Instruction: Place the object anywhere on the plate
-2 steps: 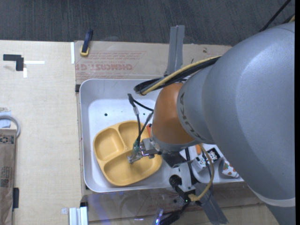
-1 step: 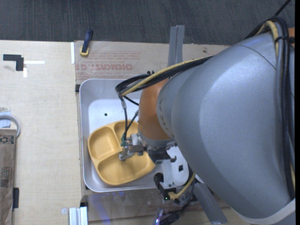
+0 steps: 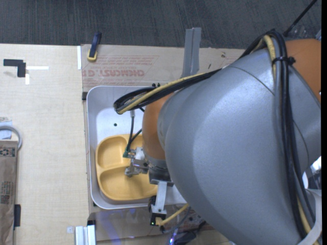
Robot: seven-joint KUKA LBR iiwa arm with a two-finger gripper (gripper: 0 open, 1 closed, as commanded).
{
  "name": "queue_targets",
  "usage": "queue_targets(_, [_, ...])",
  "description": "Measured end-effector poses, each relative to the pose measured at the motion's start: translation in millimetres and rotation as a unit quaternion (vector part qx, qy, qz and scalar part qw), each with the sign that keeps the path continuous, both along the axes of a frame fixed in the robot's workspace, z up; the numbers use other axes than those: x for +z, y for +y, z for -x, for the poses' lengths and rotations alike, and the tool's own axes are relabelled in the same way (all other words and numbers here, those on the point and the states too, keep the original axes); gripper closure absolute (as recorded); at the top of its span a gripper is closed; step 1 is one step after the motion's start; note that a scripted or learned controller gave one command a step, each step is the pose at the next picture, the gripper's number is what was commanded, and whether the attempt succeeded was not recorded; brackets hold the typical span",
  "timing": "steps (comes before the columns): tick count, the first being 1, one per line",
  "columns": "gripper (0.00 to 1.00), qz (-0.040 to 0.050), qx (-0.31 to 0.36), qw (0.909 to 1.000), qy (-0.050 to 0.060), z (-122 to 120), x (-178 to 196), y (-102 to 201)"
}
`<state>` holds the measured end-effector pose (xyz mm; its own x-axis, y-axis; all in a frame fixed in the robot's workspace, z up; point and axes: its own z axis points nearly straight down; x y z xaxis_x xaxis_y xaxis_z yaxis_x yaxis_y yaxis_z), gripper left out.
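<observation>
Pale wooden worktop [image 3: 46, 137] is carrying a white bin [image 3: 94, 137] lower centre; gripper [image 3: 134, 167] is hovering over the yellow divided plate [image 3: 110, 160]. Can't tell the fingers' state or spot the object, so progress looks unclear.

Dark grey carpet floor [image 3: 127, 9] up top, light wood bench [image 3: 46, 137] below, with a cardboard sheet [image 3: 133, 65] lying flat on it.

Tabletop [image 3: 46, 137]: you see a pale wood-grain surface running from the left edge. Directly on it lie a flat brown cardboard sheet [image 3: 127, 68] with red print along the far side, a shallow white bin [image 3: 94, 137] just in front of that sheet, a black L-shaped mark [image 3: 15, 65] with white tape at far left, and a brown paper package [image 3: 7, 182] at the left edge.
</observation>
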<state>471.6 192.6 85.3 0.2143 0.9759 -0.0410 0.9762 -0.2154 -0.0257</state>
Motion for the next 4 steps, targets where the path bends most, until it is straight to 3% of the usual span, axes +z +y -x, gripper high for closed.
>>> queue_targets(1, [0.00, -0.0165, -0.105, 0.9944, 0.003, 6, 2, -54])
queue_targets(2, [1.00, -0.0186, -0.102, 0.9946, -0.002, 3, 12, -51])
queue_targets(3, [1.00, -0.0087, -0.098, 0.9950, -0.018, -83, 106, -16])
queue_targets(4, [1.00, -0.0007, -0.124, 0.9921, -0.017, -95, 89, -18])
